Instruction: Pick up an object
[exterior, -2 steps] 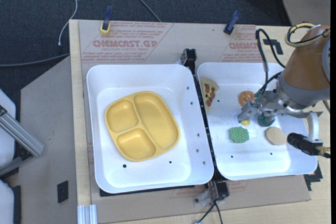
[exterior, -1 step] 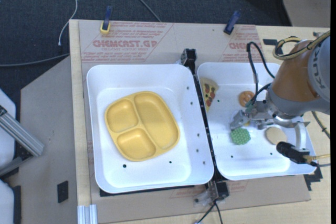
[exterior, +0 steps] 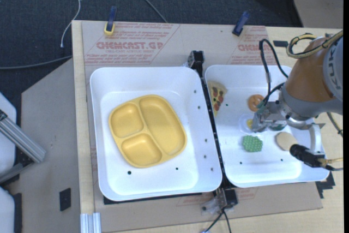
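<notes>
As we look down on the bench [exterior: 136,43] from the fixed camera, we see two shallow white bins side by side. The left bin [exterior: 103,90] holds a yellow divided plate [exterior: 147,130] with three compartments, lying near the middle. The right bin [exterior: 234,169] holds a pizza slice [exterior: 217,96] close to its left wall, an orange round thing [exterior: 256,101] farther right, a green bumpy ball [exterior: 252,143] toward the front, and a pale tan piece [exterior: 283,141] just right of the ball. The arm [exterior: 311,82] reaches in from the right, and its gripper [exterior: 260,120] hangs low between the orange thing and the green ball; whether it grasps anything, we cannot tell.
</notes>
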`<state>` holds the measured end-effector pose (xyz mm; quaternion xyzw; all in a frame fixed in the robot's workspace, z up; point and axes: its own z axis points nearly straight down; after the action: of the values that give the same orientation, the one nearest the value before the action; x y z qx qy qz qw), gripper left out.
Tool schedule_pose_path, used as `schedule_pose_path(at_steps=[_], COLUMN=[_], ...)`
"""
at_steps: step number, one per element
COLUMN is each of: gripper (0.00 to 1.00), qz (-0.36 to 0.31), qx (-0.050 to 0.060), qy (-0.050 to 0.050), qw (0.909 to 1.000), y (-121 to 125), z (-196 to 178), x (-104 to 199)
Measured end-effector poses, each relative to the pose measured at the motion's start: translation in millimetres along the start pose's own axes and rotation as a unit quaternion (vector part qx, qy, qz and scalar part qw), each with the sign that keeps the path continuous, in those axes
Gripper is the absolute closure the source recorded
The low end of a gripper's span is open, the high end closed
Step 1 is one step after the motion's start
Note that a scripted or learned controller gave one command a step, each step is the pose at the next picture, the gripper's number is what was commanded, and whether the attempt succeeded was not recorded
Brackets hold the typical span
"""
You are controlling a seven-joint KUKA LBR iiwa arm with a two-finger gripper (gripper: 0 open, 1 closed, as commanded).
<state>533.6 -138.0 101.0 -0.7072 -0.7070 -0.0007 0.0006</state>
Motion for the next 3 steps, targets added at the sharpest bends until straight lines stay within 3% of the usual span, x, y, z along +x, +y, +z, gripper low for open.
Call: schedule_pose_path(at_steps=[2,3], gripper=[1.0,1.0], qz=[-0.001,-0.003], qx=[-0.003,0.0], qy=[-0.001,0.0], qw=[1.0,1.0], y=[0.8,17.1], z=[-104.7,-97.1], x=[10.1,62.5])
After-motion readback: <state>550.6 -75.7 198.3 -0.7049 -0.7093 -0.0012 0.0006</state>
